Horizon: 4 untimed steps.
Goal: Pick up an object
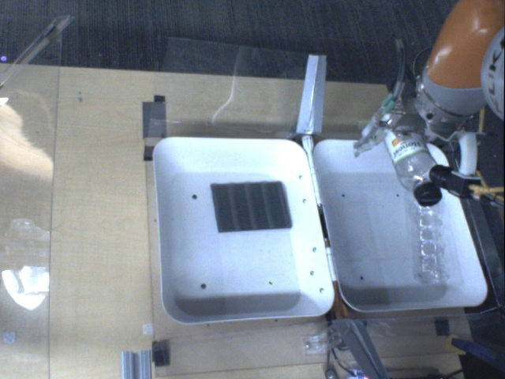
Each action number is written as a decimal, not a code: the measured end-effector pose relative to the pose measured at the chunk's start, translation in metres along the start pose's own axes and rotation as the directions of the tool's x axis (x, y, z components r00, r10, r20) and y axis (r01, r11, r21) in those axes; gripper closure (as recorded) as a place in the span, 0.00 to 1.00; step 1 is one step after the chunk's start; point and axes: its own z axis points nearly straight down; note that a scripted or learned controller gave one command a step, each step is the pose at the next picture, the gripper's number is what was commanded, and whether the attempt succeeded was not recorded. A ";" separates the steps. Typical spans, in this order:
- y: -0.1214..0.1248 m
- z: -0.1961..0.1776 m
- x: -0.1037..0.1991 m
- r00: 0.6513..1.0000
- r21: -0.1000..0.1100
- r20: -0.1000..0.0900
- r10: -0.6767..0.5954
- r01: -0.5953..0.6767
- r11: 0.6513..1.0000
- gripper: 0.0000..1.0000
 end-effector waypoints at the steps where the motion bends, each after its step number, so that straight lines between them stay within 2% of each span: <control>1: -0.024 0.151 -0.008 1.000 -0.005 0.001 -0.030 0.030 1.000 0.00; 2: -0.024 0.151 -0.008 1.000 -0.005 0.001 -0.030 0.030 1.000 0.00; 3: -0.022 0.140 -0.007 1.000 -0.010 0.001 -0.031 0.031 0.999 1.00; 4: 0.014 0.072 -0.010 0.989 -0.006 0.002 -0.148 0.148 0.989 1.00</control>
